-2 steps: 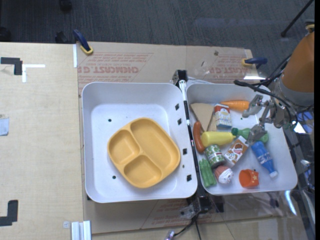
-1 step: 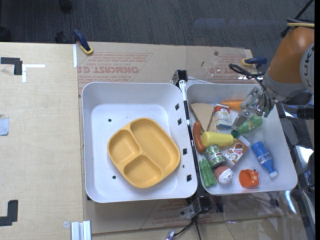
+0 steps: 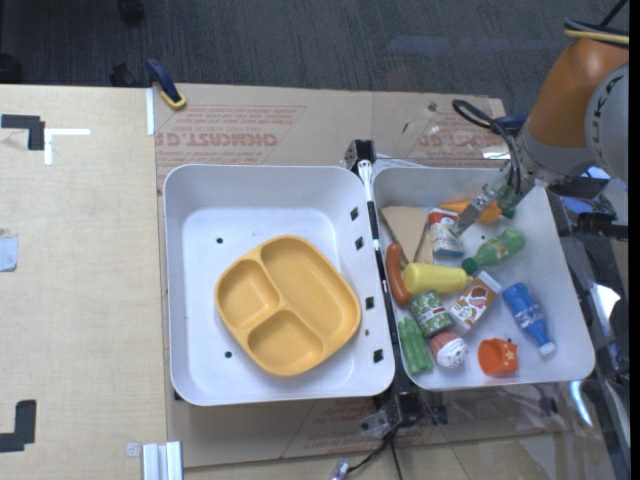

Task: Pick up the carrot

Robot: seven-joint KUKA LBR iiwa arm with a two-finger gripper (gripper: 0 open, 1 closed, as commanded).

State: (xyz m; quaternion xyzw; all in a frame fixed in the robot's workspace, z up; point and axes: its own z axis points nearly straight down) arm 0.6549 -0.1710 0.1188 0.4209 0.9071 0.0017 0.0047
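Fingers (image 3: 470,215) over orange carrot (image 3: 455,207), glossy white bin (image 3: 560,268)

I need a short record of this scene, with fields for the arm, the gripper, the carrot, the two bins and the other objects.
arm: reaches in from the right, over the right bin
gripper: low over the far part of the right bin
carrot: orange piece right by the gripper; grasp not clear
left bin: holds a yellow divided plate
right bin contents: green bottle, blue bottle, yellow corn, red sausage, small cans and packs
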